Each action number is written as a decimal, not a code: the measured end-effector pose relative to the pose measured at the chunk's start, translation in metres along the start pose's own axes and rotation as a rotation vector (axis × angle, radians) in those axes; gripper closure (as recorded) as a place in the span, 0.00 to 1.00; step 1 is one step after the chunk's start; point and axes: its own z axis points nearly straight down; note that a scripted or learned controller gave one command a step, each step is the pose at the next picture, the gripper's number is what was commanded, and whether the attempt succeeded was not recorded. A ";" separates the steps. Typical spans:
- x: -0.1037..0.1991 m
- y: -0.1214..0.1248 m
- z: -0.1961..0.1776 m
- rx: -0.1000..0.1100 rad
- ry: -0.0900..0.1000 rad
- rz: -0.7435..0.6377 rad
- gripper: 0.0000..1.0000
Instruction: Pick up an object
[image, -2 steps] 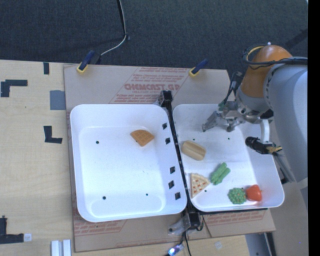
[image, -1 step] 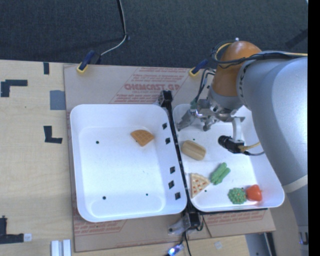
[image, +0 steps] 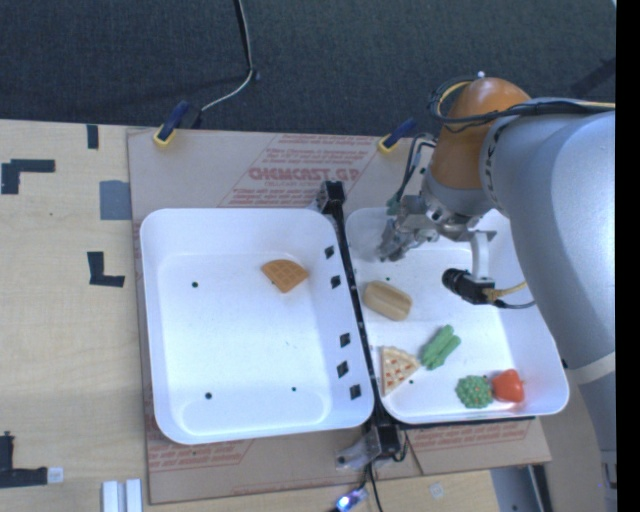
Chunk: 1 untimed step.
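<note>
My gripper (image: 392, 246) hangs over the far left part of the right bin (image: 535, 345), just above and behind a tan bread roll (image: 387, 300). Nothing shows between its fingers. In the same bin lie a pizza slice (image: 397, 367), a green pea pod (image: 439, 346), a broccoli floret (image: 474, 391) and a red tomato (image: 509, 385). An orange waffle piece (image: 285, 274) lies in the left bin (image: 170, 330).
A black divider with clips (image: 345, 300) runs between the two bins. The grey arm and its orange band (image: 480, 130) cover the right bin's far right side. A black cable (image: 240, 60) trails across the dark floor behind the bench.
</note>
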 end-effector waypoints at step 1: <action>0.048 0.001 -0.288 -0.018 -0.001 -0.003 1.00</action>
